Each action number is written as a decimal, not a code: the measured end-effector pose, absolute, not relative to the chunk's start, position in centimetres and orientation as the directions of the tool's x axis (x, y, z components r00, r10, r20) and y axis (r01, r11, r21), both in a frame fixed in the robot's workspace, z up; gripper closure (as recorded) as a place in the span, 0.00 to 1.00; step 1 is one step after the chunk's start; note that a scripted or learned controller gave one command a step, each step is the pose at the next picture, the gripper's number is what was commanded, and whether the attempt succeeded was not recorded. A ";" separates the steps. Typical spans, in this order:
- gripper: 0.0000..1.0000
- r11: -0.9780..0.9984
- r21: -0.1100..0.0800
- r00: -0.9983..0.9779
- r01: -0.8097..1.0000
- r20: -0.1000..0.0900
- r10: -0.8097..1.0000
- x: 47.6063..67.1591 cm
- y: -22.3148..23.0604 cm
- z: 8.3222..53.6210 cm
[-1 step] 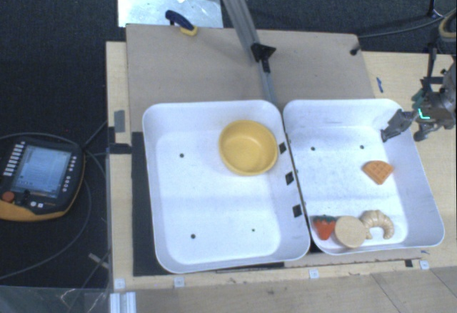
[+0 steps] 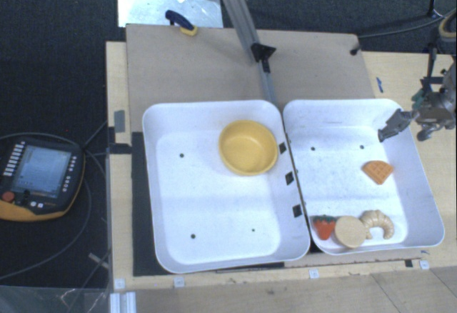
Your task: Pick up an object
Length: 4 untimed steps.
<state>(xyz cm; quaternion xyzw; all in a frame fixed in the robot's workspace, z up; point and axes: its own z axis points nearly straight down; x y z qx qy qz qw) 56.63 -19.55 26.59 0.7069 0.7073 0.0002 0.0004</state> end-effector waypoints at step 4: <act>1.00 0.000 0.002 0.000 1.000 -0.001 1.000 58.0 -19.5 12.6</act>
